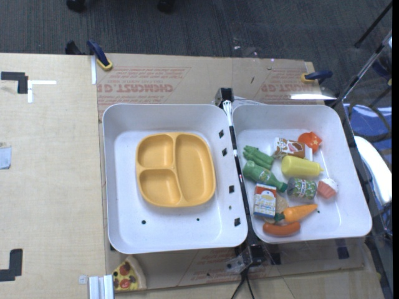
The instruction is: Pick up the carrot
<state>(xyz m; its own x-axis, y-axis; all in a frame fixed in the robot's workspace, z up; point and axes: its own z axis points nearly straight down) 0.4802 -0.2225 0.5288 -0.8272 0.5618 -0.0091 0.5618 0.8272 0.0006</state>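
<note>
Carrot (298,213): lies in the right bin (349,167), near its front edge, long axis running left-low to right-high, just above a red sausage (281,229) and right of a small carton (265,202). Left bin (118,167): holds a yellow divided plate (176,169). Pincer: state cannot be told; judged approach is from the right, toward the carrot's orange end.
</note>
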